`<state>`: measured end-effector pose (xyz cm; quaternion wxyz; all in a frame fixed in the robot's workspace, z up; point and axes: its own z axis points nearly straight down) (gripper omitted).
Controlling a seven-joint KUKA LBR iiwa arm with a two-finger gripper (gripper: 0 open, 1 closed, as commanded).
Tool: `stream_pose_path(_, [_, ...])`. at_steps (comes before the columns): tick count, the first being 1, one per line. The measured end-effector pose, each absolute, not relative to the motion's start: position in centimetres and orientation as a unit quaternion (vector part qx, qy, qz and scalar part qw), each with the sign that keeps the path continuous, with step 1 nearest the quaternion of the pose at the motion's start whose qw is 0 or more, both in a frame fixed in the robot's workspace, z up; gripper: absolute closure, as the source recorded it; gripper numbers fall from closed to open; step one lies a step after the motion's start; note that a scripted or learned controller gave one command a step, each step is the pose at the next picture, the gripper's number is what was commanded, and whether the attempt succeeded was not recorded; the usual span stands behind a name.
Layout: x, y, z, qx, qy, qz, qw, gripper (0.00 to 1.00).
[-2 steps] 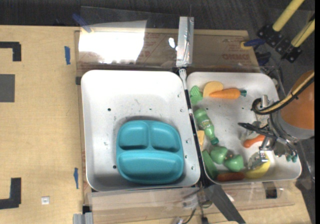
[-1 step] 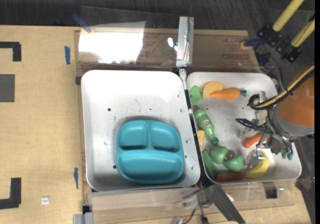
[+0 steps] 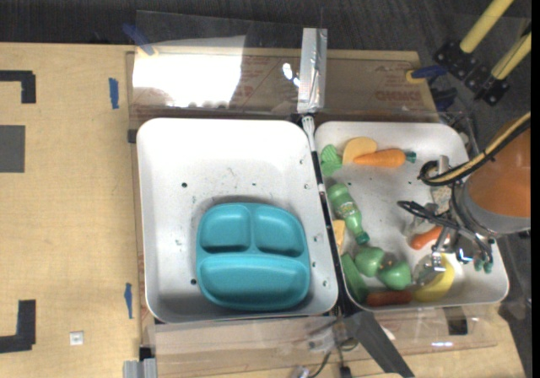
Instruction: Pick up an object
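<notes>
Arm (image 3: 498, 191) reaching into right bin (image 3: 384, 136), gripper (image 3: 439, 260) low over toy food at its near right corner, finger state impossible to tell, carrot (image 3: 381, 159) at the far side, teal tray (image 3: 251, 256) in left bin (image 3: 177, 157)

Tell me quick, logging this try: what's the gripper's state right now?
Gripper: low in the right bin, over the toy food near a yellow piece; open, shut or holding cannot be told.

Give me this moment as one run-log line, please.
gripper: low in right bin, over yellow toy | grasp: unclear | teal tray: left bin
</notes>
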<state>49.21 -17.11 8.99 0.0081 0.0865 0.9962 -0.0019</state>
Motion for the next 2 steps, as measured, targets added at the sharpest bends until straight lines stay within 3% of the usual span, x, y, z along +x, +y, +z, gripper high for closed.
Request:
stream_pose_path(1, [49.9, -16.2, 9.0, 0.129, 0.992, -0.002, 0.007, 0.0])
stream_pose_path(2, [48.5, -15.6, 9.0, 0.061, 0.998, -0.0018, 0.009, 0.0])
